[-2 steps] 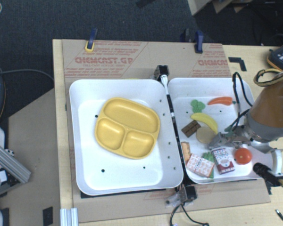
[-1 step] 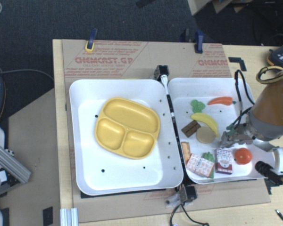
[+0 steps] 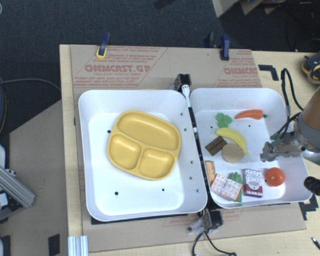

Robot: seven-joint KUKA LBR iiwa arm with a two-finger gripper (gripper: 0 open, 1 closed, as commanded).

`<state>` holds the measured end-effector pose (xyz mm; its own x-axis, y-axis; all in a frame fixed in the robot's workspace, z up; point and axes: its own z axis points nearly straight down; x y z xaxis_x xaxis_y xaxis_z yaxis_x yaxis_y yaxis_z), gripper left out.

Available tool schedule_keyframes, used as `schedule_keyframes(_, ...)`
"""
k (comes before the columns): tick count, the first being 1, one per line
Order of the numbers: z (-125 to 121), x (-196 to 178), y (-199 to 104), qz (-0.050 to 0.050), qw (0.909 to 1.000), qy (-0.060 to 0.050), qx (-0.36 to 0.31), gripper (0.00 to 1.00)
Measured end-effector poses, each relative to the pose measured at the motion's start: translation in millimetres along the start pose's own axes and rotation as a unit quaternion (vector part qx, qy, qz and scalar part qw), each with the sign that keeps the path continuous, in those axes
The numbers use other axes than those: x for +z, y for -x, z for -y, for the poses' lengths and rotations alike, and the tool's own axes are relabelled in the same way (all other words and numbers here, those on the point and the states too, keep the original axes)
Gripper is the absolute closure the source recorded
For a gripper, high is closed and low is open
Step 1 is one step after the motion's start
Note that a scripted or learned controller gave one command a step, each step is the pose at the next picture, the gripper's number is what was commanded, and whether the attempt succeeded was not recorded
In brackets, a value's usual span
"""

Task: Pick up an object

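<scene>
Hand [image 3: 268, 152]: we see it low inside the right bin [image 3: 277, 97], just right of the banana [image 3: 232, 138]; we cannot tell its finger state.
Tomato [image 3: 275, 177]: below the hand.

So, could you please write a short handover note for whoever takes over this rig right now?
Gripper: low in the right bin, beside the tomato; nothing seen in it.
Items, all in the right bin: banana, carrot, broccoli, chocolate bar, round cracker, small boxes.
Left bin: yellow divided plate.
Done: nothing lifted yet.
Left: grasp and lift one item.
</scene>
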<state>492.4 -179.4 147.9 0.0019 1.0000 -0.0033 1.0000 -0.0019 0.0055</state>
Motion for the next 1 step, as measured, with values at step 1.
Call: schedule_keyframes(1, 2.3, -43.9, 3.3, 0.000, 1.0000, 0.000, -0.001, 1.00)
